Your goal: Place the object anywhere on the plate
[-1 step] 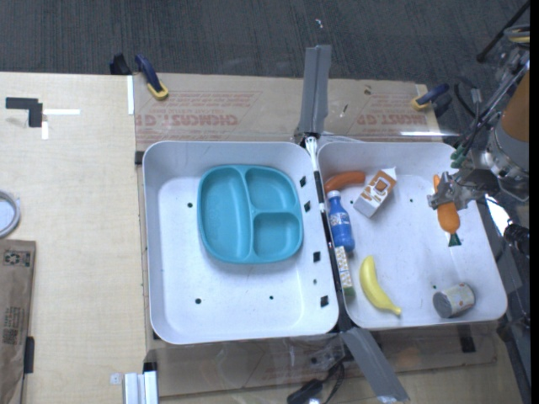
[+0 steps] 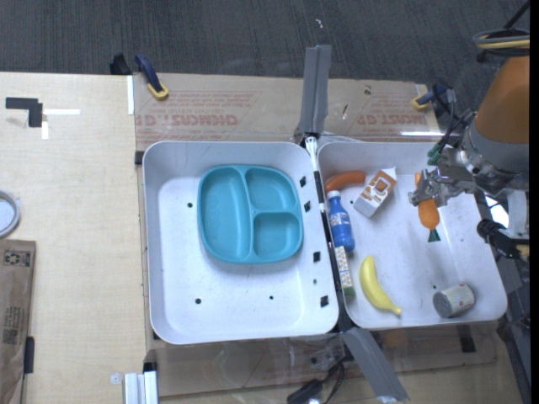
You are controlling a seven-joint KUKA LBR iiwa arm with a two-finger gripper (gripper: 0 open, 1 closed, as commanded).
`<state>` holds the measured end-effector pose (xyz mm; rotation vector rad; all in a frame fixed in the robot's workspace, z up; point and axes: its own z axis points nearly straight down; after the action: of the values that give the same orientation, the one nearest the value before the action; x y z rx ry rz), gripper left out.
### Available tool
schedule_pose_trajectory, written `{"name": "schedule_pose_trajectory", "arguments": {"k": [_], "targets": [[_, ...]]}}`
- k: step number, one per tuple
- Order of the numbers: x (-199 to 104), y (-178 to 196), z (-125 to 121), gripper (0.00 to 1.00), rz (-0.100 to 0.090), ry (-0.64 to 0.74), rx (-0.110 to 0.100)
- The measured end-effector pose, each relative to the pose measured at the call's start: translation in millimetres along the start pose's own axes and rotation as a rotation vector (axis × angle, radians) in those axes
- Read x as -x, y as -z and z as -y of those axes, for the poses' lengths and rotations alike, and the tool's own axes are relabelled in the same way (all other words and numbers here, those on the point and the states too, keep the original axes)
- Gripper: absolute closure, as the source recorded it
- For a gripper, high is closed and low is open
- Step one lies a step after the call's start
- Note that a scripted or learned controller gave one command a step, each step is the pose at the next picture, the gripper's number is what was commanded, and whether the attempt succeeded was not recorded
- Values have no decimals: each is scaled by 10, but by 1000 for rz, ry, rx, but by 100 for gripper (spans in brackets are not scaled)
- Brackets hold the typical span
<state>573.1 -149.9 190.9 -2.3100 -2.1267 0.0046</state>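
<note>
Camera view: teal plate (image 2: 251, 214) sits in the left bin (image 2: 168, 310). Gripper (image 2: 429, 194) hangs at 3 o'clock over the right bin (image 2: 480, 263), a toy carrot (image 2: 429, 215) right under it, but honestly can't tell if it's actually gripped

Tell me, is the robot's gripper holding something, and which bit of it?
Yes. The gripper has the toy carrot between its fingers, pinched at the orange top end. The green tip hangs below, above the right bin.
</note>
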Motion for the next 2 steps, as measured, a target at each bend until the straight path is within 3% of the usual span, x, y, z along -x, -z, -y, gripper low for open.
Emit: {"name": "schedule_pose_trajectory", "arguments": {"k": [1,2], "targets": [[-508,-86,-224,100,1,46,1],[-1431,4,-379,100,0,-15,2]]}}
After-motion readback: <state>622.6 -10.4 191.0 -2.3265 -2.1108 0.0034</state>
